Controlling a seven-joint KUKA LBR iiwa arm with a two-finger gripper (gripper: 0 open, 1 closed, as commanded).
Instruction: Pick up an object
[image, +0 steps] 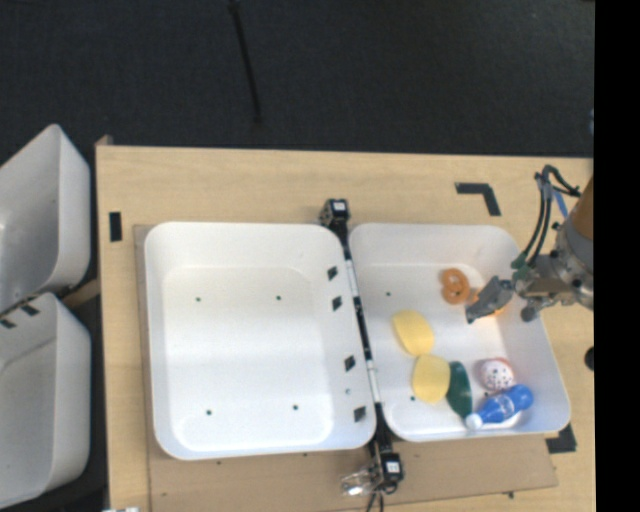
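The right bin (520, 262) holds all the toys. The gripper (507, 301) hangs over it with fingers spread apart, grasping nothing. Just beside it sits the small orange ring (456, 286). Best to center over the ring, then drop straight down.

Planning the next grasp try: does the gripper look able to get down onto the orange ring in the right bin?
Probably yes. The orange ring lies apart from the other objects, open from above, and the gripper hangs just beside it over the right bin.
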